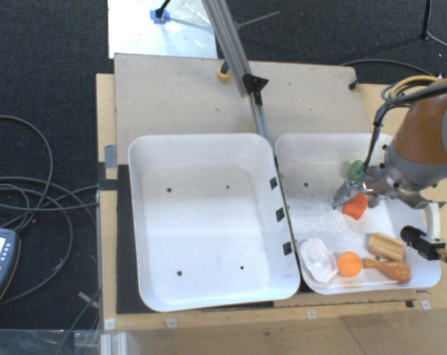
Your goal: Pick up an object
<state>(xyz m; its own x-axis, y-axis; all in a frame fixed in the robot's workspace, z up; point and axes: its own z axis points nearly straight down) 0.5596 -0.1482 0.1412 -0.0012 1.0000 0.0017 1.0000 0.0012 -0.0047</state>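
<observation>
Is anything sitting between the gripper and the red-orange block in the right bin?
Nothing visible. The gripper is right over the red-orange block in the right bin; the green object lies just behind, not between.

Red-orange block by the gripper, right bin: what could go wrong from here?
1. The gripper sits at the red-orange block's upper edge, so closing may only clip it and slip off.
2. The green object lies right beside the gripper and may get nudged.
3. The block could skid across the right bin.
</observation>
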